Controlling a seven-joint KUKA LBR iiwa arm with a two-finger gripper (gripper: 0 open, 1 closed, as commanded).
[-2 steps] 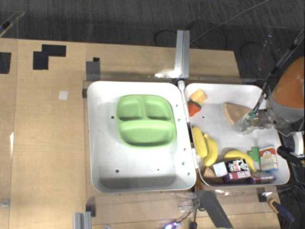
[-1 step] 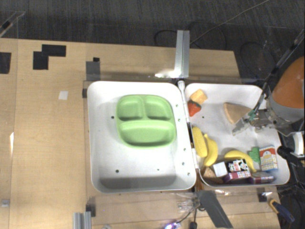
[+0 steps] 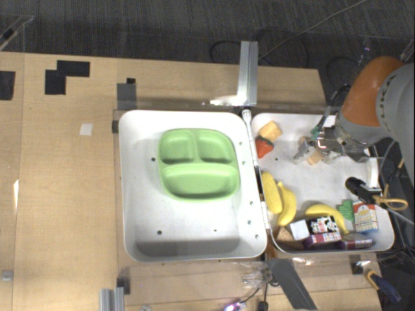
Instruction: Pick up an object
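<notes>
Small tan object [image 3: 314, 159] sits under gripper [image 3: 311, 149], upper right of frame; can't tell finger state. You drop straight, center it, avoid bin [image 3: 389, 235] wall.

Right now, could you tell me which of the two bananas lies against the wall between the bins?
The longer banana, running lengthwise along the divider wall. The other banana curves farther right, beside the small cartons.

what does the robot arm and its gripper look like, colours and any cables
The arm is a rounded grey body with a glossy orange band above the wrist. Its wrist narrows to a small grey metal two-finger gripper with a tiny lit spot near it. Thin dark cables run beside the orange band.
</notes>
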